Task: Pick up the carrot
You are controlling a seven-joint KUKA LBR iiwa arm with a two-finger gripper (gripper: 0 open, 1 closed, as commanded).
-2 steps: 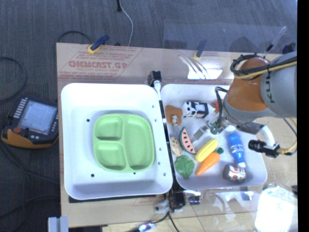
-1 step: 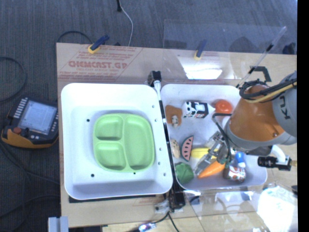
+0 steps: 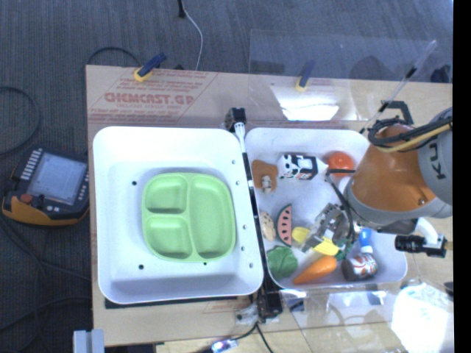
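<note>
The orange carrot (image 3: 316,269) lies near the front edge of the right bin (image 3: 309,142), tip pointing left, between a green leafy toy (image 3: 281,259) and a dark round toy (image 3: 358,268). My gripper (image 3: 329,229) hangs low in the right bin, just above and behind the carrot, over a yellow piece (image 3: 326,248). The arm's orange band (image 3: 390,179) rises to the right of it. The carrot is not between the fingers.
The right bin also holds a watermelon slice (image 3: 284,220), a black-and-white cow toy (image 3: 297,166), a red-orange round toy (image 3: 340,160), a brown piece (image 3: 263,173) and a small bottle (image 3: 364,240). The left bin (image 3: 118,197) holds a green divided plate (image 3: 189,216).
</note>
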